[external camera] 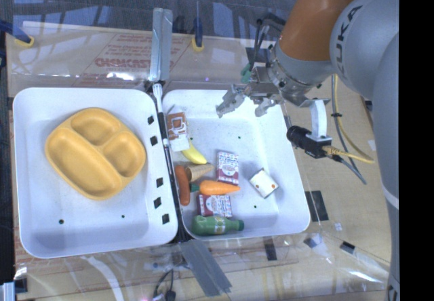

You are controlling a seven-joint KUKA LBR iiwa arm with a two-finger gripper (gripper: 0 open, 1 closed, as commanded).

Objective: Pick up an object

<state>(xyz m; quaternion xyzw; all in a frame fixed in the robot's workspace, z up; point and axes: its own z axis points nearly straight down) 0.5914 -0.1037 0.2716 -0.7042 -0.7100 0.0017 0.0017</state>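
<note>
Camera view shows the gripper hanging over the far end of the right bin, its two fingers spread apart with nothing between them. One fingertip points toward the bin divider, the other sits closer to the wrist. Behind them the grey arm with its orange band fills the corner to the right.

Every object lies nearer the camera than the gripper, well apart from it. Closest is a small brown-and-white carton by the divider, with a yellow banana just past it. Further on sit a red-and-white packet, a white box, an orange carrot and a reddish sausage. Beyond those lie another red packet and a green bottle on its side at the near wall.

Left of the gripper, across the divider, the left bin holds a yellow divided tray.
</note>
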